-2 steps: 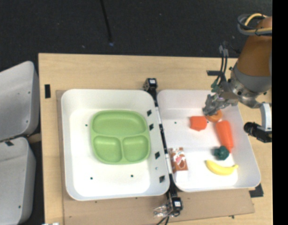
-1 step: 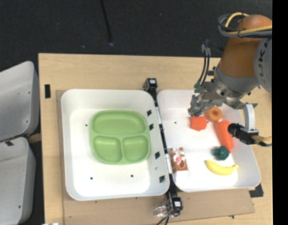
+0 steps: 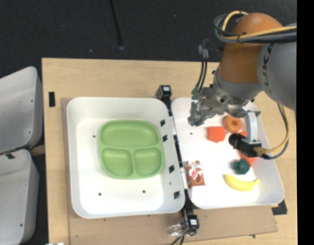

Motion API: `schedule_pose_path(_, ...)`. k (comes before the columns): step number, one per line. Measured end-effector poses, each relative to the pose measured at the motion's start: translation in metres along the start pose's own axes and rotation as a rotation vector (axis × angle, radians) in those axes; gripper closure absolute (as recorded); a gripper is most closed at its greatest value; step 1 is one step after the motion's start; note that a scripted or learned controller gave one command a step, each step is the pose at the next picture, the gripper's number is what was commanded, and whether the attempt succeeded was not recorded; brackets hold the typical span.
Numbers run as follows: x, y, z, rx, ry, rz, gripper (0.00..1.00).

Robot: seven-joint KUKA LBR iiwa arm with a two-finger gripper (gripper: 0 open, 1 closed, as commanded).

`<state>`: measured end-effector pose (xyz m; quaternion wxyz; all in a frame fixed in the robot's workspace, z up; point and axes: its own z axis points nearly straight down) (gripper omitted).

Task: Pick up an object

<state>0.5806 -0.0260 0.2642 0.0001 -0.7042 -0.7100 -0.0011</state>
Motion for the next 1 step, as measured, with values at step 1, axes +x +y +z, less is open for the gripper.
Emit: schedule_pose_path(1,0.0577,-0.0011,-0.0026,-0.002,0.000,0.000,1.00)
